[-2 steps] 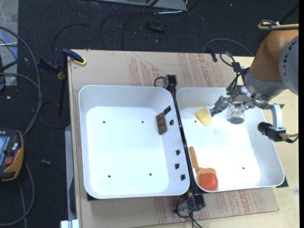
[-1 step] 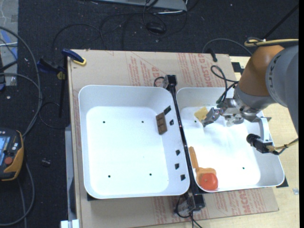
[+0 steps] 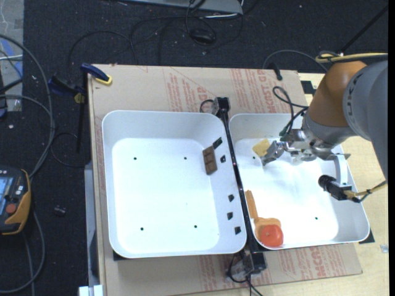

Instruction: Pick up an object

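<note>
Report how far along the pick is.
Done: the gripper is low in the right bin, right beside the pale yellow object. In hand: nothing visibly lifted. Left: grasp and raise something; the red-and-orange object and the brown block in the left bin lie untouched.

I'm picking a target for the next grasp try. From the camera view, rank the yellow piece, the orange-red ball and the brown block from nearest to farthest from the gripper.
From the gripper:
1. Yellow piece, right beside it, upper part of the right bin.
2. Brown block, across the divider, by the left bin's right wall.
3. Orange-red ball, at the right bin's near left corner.
</note>
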